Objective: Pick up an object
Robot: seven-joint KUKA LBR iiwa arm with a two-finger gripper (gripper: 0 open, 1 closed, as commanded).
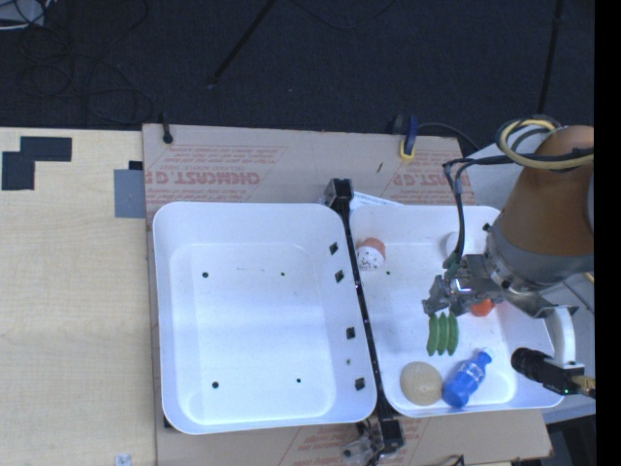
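Looming largest at the right, the grey arm (543,212) with its orange band reached into the right bin (408,260), its metal gripper (448,297) poised directly over the green pea pods (442,334); whether the fingers were apart or together could not be told. Below lay a smooth, round beige lump (421,382) touching a blue plastic bottle (467,379). A small orange-and-white ball-like object (370,253) sat near the black divider (353,304). An orange piece (480,308) showed just beside the gripper. The left bin (179,260) was a shallow, glossy white tray.
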